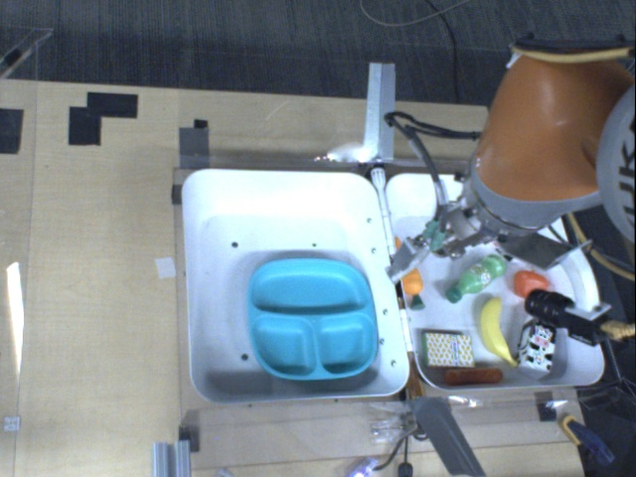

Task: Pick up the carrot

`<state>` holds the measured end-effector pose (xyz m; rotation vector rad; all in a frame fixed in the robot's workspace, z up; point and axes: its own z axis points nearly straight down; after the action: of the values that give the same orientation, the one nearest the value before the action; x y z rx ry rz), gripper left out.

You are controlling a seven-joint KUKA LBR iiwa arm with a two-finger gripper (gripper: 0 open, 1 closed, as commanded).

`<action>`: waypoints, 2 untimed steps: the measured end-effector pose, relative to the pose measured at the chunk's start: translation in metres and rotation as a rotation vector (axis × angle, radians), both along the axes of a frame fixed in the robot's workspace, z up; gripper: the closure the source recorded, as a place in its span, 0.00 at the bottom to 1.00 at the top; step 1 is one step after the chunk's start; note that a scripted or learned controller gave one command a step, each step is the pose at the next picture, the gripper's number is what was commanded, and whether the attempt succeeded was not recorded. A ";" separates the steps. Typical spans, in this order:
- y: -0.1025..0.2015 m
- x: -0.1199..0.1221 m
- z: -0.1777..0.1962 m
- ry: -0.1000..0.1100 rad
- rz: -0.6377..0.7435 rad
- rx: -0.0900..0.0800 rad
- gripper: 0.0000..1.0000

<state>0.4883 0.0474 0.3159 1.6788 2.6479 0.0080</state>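
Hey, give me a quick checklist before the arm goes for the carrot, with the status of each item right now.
1. Carrot located: ok. The small orange carrot lies at the left edge of the right white bin.
2. Gripper near target: ok. The gripper sits just above the carrot in the view.
3. Carrot held: not ok, nothing shows between the jaws.
4. Jaw opening: cannot tell, the tips are too small and cluttered.
5. Neighbours clear: ok. The green plastic bottle and yellow banana lie apart to the right.
6. Wall clearance: cannot tell. The carrot looks close against the bin's left wall.
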 end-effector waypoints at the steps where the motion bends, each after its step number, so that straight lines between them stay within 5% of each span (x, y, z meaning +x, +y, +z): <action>1: 0.064 0.010 -0.022 0.004 0.009 0.000 0.00; 2: 0.002 0.059 -0.013 0.001 -0.270 0.001 0.00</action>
<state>0.5477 0.0496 0.3024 2.0203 2.3988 0.0068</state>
